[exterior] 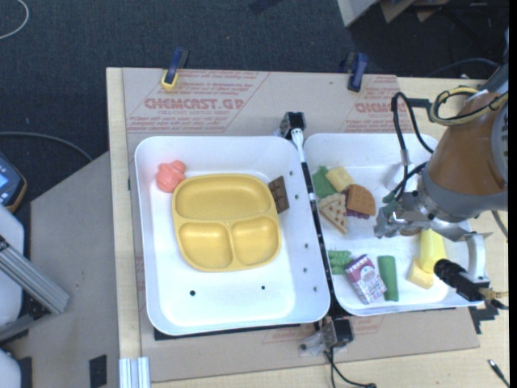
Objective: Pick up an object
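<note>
Camera view: gripper (393, 219) low in right bin (363, 148), beside toy sandwich (334, 212); fingers' state can't tell. Prob. approach step; next needs centring on one item, then close.

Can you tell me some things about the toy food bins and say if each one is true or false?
1. The yellow divided plate lies in the left bin. True.
2. The pink toy sits in the right bin. False: it lies in the left bin, by the plate's upper left corner.
3. The gripper is over the right bin. True.
4. The green stick lies on the yellow plate. False: it lies in the right bin, beside the small printed packet.
5. The plate has three sections. True.
6. The brown block is far from the plate. False: it sits at the plate's right edge.
</note>
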Tool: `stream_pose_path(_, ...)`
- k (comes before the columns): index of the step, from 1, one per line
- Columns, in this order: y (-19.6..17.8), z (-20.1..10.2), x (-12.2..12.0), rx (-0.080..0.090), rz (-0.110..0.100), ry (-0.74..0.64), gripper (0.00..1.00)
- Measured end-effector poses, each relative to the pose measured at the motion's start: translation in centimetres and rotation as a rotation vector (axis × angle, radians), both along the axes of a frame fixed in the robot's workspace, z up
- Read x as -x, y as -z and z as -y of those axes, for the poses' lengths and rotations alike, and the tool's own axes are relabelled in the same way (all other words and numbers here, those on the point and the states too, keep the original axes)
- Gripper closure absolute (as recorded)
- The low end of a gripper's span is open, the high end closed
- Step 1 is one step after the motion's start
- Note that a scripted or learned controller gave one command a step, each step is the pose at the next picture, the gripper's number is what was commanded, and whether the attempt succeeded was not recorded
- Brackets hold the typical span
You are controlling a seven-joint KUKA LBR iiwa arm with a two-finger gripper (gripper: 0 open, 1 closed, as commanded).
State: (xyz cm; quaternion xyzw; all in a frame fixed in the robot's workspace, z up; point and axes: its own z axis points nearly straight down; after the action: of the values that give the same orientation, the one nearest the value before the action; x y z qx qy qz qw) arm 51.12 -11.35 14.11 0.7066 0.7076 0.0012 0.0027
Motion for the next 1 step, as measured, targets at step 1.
stream_pose_path(1,-5.4,0.86,-0.72,0.0,0.0,0.001,1.0)
